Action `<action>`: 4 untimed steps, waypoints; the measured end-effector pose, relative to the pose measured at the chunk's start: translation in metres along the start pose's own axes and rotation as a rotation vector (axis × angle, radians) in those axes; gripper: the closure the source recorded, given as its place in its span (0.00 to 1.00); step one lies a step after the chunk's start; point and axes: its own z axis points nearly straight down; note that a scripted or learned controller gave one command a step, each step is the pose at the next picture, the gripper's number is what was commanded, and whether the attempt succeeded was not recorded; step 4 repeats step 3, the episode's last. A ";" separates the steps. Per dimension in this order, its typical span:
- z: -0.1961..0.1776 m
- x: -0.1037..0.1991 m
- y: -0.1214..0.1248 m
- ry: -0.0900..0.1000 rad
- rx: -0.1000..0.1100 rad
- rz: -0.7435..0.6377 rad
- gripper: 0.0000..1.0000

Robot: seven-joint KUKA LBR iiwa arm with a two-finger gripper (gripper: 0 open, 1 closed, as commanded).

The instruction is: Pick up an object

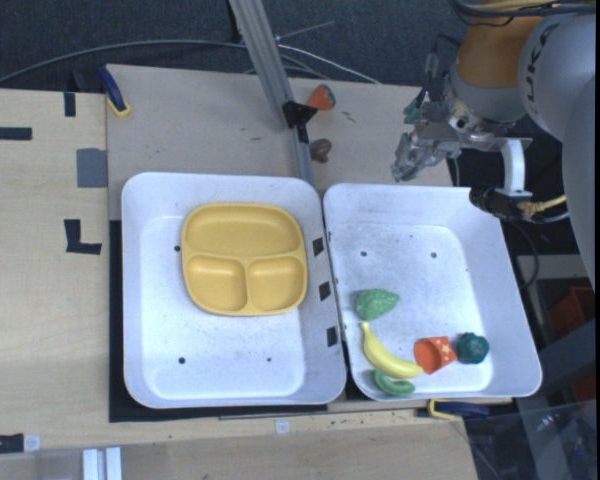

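Left bin: shallow, white. Holds one yellow divided plate, three compartments, lying flat toward the far side. Probably stiff, light plastic; broad and low, so a poor candidate for a two-finger pinch except at its raised rim.

Right bin: shallow, white, touching the left bin along the middle seam. All contents are clustered at the near edge:
- Green leafy piece, apart from the rest, toward the bin's middle. Looks like toy food, judged light and rigid; the lumpy top may let pads slip. Open space all round makes it the easiest approach.
- Yellow banana, curved, lying flat. Judged light, smooth, somewhat slippery; best taken across its narrow mid-section.
- Small green item, touching the banana's near end, tight against the bin wall; awkward access.
- Orange-red piece, just beside the banana's tip and touching its neighbour.
- Dark teal lump, rounded; likely to roll out of a pinch.

Gripper: raised over the worktop just beyond the right bin's far rim, well apart from every item. Carries nothing visible. Whether it is spread or pressed together cannot be told.
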 end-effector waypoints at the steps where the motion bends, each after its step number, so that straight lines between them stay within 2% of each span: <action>1: -0.002 0.049 -0.035 0.001 0.008 -0.002 1.00; 3: 0.029 0.143 -0.095 0.001 0.011 -0.003 1.00; 4: 0.029 0.143 -0.095 0.001 0.011 -0.003 1.00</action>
